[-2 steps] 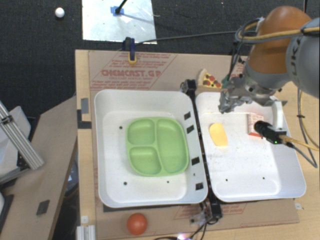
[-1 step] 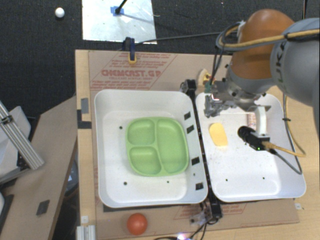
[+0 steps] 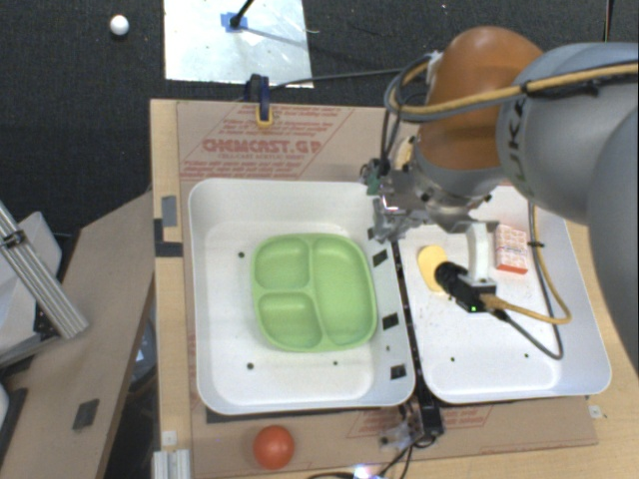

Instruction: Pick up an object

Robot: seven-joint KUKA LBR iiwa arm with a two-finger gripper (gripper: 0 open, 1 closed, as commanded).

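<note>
Arm (image 3: 584, 138) frm right, pincer (image 3: 392, 215) down

We see a pale brown worktop (image 3: 166, 168) with a brown sheet (image 3: 300, 128), printed in red letters, lying flat on it. On this sheet two shallow white bins stand side by side, the left bin (image 3: 215, 218) and the right bin (image 3: 574, 367). A blue and yellow clamp (image 3: 260, 100) sits at the sheet's far edge. An orange ball (image 3: 273, 446) rests near the front edge, just before the left bin.

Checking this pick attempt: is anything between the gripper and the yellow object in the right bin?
Nothing visible does. The gripper hangs at the right bin's inner wall, and the yellow object lies close beside it on that bin's floor.
</note>
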